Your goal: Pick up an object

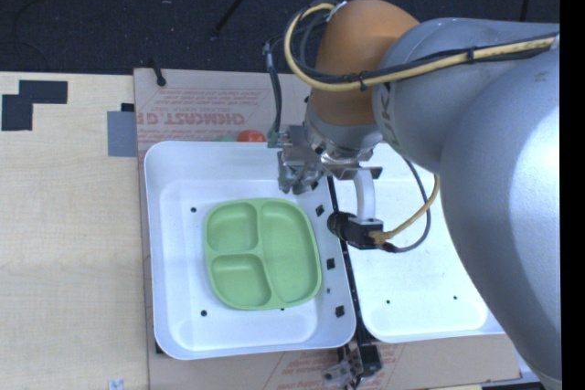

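Plastic, smooth and pale green, makes up the one thing in front of me worth picking: a divided plate (pixel 262 253) with rounded corners and three shallow compartments, two small ones on the left side and one long one on the right. It lies flat on the floor of the left bin (pixel 174 288), roughly in the middle and turned a little askew to the walls. That bin is a shallow white tray with glossy, gently sloping sides and small dark dots on its floor; the right bin (pixel 430 306) is its twin, sitting just beside it across a narrow dark seam. Both rest on a brown cardboard sheet (pixel 196 110) printed with red lettering, which lies on the light wood table (pixel 64 242). A small red-orange object (pixel 250 137) peeks over the far rim of the left bin; I cannot tell what it is. My arm (pixel 494 160) is matte grey metal, with a rounded orange band (pixel 352 50) above the wrist and a yellow cable (pixel 311 59) looping around it. My tool (pixel 297 173) hangs over the far right corner of the left bin, above the plate's far edge, and nothing is visible in its grip. Whether it is released or clenched, I cannot tell from this angle.
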`<action>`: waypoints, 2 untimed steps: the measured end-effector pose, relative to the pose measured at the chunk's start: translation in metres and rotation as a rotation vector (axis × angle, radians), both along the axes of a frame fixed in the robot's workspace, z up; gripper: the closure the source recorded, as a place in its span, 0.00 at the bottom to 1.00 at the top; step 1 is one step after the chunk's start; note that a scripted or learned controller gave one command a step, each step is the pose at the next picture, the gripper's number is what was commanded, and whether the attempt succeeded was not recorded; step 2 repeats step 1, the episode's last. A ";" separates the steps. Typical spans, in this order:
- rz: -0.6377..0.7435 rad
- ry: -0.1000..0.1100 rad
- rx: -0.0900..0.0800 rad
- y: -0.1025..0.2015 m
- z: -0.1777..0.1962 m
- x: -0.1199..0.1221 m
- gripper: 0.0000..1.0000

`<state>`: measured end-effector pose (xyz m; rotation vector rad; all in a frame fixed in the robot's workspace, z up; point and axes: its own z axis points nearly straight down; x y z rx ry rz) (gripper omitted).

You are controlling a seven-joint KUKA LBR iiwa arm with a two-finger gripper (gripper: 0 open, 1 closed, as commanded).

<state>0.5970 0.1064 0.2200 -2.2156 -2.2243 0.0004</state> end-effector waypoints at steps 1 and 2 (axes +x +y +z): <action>0.000 0.002 -0.002 -0.001 -0.001 -0.001 0.00; 0.000 0.002 -0.002 -0.001 -0.001 -0.001 0.00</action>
